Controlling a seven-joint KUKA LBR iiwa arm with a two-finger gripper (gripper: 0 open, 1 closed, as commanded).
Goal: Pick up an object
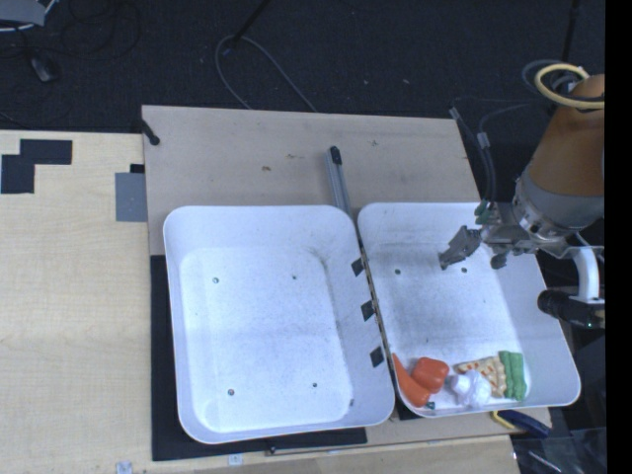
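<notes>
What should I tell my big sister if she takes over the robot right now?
Gripper: above the far part of the right bin, with nothing between its fingers; whether they are open or shut is unclear.
Things: a small heap along the right bin's near edge, namely an orange-red object, a white object, a tan patterned object and a green object. The left bin sits beside it.
Done: nothing picked up yet.
Left: bring the gripper toward the heap, close on one object and lift it.

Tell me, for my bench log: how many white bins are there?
2. The left bin sits beside the right bin, rims meeting mid-bench; the right bin holds small objects at its near edge.
</notes>
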